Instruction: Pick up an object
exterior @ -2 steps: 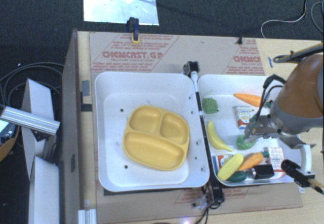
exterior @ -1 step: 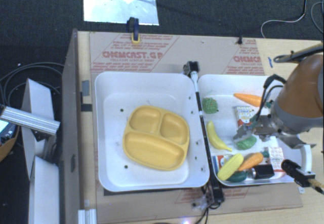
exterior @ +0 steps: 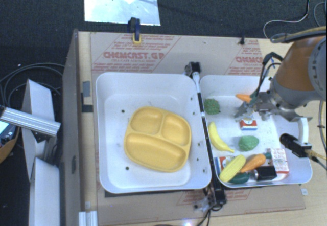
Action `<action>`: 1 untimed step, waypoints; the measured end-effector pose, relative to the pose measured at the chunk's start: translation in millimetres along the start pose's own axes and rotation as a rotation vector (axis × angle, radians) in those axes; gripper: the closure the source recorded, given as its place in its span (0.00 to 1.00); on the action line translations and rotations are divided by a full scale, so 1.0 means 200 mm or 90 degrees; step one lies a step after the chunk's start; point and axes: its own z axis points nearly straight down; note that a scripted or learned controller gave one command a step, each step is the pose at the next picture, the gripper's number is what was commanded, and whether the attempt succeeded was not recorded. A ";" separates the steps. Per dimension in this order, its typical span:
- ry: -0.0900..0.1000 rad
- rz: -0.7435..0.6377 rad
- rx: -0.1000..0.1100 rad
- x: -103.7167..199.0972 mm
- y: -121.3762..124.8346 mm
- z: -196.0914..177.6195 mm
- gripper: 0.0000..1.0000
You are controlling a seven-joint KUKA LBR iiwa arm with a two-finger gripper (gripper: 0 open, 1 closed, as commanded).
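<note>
The right bin (exterior: 294,176) holds a green broccoli piece (exterior: 212,106), a banana (exterior: 218,138), a green leafy piece (exterior: 249,142), a corn cob (exterior: 232,166), a carrot (exterior: 254,162), a small black block (exterior: 265,173), a red-and-white box (exterior: 279,161) and a small red, white and blue carton (exterior: 249,125). My gripper (exterior: 249,111) hangs low over the back of this bin, just above that carton. A small orange piece (exterior: 243,98) lies just behind it.
The left bin (exterior: 110,117) carries a yellow divided tray (exterior: 158,138). A black clamp (exterior: 194,69) sits where the two bins meet at the back. Cardboard lines the bench under both bins. Cables run at the right edge.
</note>
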 end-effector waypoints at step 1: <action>0.000 0.001 0.003 -0.12 0.21 0.34 0.00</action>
